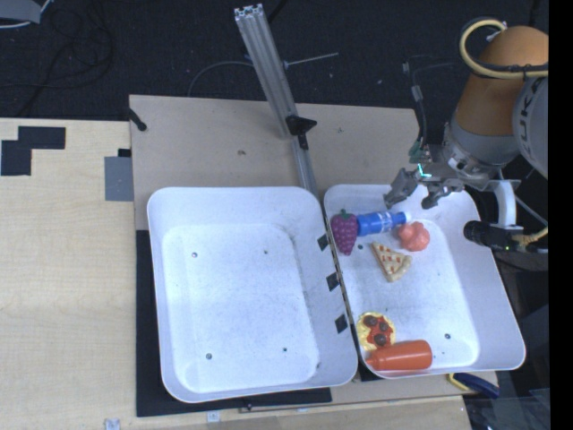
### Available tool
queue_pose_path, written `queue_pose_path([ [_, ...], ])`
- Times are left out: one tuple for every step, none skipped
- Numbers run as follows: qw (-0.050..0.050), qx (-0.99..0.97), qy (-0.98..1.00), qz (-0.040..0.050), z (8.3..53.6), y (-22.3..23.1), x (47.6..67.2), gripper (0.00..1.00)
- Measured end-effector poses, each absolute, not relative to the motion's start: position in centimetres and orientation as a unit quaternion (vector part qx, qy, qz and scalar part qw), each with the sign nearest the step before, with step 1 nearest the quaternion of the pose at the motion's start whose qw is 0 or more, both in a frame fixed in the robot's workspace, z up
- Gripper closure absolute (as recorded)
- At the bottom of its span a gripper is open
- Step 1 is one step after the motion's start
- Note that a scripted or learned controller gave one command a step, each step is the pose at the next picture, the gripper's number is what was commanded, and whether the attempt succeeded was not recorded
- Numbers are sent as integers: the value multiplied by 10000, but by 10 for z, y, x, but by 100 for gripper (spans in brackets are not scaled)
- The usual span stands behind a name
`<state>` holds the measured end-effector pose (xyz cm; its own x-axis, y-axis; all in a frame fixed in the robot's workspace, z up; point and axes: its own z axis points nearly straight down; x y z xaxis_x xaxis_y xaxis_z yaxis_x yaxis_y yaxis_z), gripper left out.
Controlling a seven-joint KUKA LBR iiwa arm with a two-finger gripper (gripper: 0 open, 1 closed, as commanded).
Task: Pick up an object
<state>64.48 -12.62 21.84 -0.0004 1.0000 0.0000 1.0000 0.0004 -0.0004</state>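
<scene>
The big grey robot arm with the orange band (501,79) comes in from the right side. Its two-finger claw (414,189) hangs over the top edge of the right shallow white plastic bin (483,330). The two dark fingers are spread apart, and there is nothing between them.

Just below the claw lies a small blue plastic bottle with a white cap (380,222), on its side. Its far end touches a purple toy bunch of grapes (345,231), which sits right by the wall between the two bins. Next to the bottle's cap end is a small red round toy fruit (414,236) (it may be a strawberry or a tomato, it is too small to tell). Just under these is a tan toy pizza slice (391,261).

At the bottom of the same bin sits a yellow toy with dark and red bits on it (375,328), and touching it is a long red-orange toy sausage (400,356).

The left shallow white plastic bin (179,240) is just beside the right one. Both rest on a pale wooden bench (63,267). A grey metal bar (273,70) leans up behind the bins.
</scene>
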Motion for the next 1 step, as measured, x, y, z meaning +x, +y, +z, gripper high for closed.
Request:
queue_pose_path([
  [2,-7070,-7073,2,218,-126,645,0],
])
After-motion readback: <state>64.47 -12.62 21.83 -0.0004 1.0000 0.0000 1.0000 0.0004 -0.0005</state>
